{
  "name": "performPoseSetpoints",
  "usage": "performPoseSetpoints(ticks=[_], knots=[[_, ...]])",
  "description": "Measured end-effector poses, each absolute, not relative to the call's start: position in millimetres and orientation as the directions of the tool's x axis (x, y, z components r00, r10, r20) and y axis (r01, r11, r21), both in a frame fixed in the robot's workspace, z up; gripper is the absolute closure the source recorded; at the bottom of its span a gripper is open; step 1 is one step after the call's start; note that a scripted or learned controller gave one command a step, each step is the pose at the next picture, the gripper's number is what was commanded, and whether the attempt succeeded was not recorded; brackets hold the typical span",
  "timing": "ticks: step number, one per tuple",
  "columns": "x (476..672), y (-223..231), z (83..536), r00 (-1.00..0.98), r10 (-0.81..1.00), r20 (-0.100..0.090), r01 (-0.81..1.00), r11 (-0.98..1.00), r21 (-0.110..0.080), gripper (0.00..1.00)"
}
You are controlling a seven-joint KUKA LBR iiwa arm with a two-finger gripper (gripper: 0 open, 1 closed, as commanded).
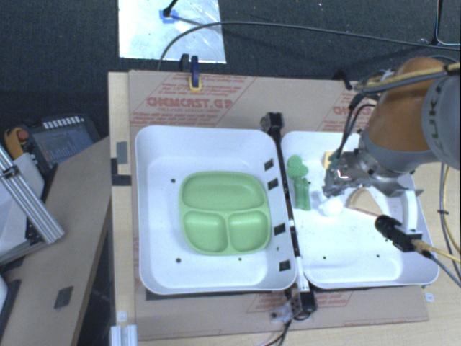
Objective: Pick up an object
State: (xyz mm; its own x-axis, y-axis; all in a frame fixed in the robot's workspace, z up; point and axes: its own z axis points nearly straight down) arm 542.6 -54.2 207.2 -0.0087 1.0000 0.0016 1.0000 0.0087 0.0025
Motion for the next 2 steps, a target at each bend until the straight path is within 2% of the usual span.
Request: performPoseSetpoints(ticks=[2], knots=[[558.9, 52, 198, -0.010, 1.000, 0.002, 1.000, 0.010, 0.002, 1.00]])
